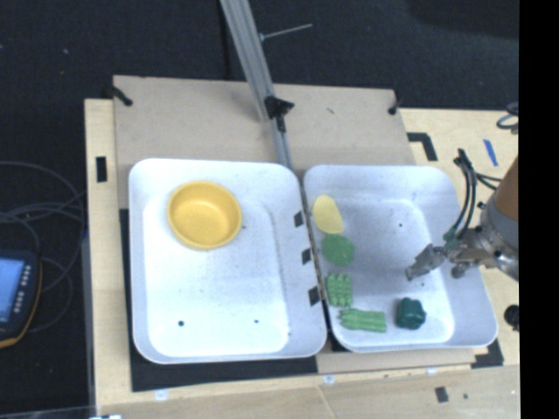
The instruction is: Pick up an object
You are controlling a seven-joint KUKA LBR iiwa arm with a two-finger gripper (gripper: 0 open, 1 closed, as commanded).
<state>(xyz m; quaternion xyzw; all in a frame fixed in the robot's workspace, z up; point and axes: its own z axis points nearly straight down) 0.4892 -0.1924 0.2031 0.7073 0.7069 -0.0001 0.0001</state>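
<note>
In the right bin (pixel 410 190) several small items lie along the left and front sides: a pale yellow piece (pixel 327 214), a round green piece (pixel 338 250), a ridged green block (pixel 339 289), a long green piece (pixel 363 320) and a dark green lump (pixel 410 313). My gripper (pixel 435 270) comes in from the right over the bin's right half, above and slightly right of the dark green lump. Its fingers (pixel 420 264) are spread open with nothing between them.
The left bin (pixel 218 321) holds a yellow bowl (pixel 204 215) at its back left. A slanted metal pole (pixel 253 59) rises from behind the seam between the bins. Cables hang by the arm at the right edge.
</note>
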